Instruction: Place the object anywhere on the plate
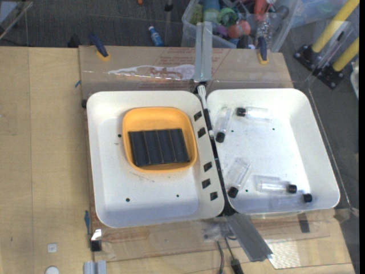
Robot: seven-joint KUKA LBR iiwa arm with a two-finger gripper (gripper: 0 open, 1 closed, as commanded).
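Observation:
An orange square plate (132, 120) lies in the left white bin (108, 193). A dark ribbed rectangular block (159, 147) rests flat on the plate, covering most of its middle. In the right white bin (319, 153) lie several clear plastic tubes with black caps: one near the top (251, 112), one by the divider (222, 124), one low at the left (236, 176), and two at the lower right (274, 185).
A divider with black clips (206, 153) runs between the two bins. A clear tub of colourful toys (239, 10) stands behind the bench. Tan bench surface (40, 153) spreads to the left of the bins.

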